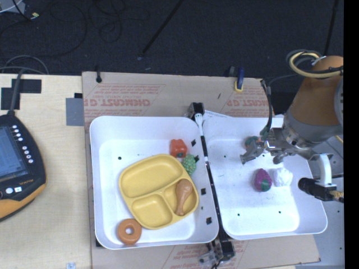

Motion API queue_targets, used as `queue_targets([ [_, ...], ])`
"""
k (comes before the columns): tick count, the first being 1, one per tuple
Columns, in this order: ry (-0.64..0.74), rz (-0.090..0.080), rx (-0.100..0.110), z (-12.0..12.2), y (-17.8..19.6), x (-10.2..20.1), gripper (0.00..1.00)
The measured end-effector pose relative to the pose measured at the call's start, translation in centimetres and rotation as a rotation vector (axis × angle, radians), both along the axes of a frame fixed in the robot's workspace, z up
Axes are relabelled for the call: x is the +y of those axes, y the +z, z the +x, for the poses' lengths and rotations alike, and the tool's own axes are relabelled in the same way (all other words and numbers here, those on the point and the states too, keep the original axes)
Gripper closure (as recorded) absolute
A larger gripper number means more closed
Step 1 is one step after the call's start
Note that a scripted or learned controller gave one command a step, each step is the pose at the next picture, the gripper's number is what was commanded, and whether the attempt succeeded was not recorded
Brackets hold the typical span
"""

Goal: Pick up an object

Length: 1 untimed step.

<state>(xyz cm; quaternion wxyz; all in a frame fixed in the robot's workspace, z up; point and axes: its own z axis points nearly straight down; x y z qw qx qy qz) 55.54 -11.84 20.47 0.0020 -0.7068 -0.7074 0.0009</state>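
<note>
In the right bin (280,220) lie a purple round object (262,180) and a white crumpled one (282,176), side by side near the middle. My gripper (262,156) hangs just above and behind the purple object, open, with its fingers spread to left and right and nothing between them. A small grey-green piece (251,143) sits by the left finger; I cannot tell whether it is a loose object or part of the hand.
The left bin (106,150) holds a yellow divided plate (146,181) with a brown drumstick (183,195) on it, a red toy (178,147), a green toy (189,163) and a doughnut (129,231). A handheld control pad (14,161) lies at far left.
</note>
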Motion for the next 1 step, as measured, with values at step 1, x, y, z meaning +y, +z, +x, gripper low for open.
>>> queue_targets([
  [1,-0.008,-0.001,0.001,-4.63,-12.14,-7.0,0.0],
])
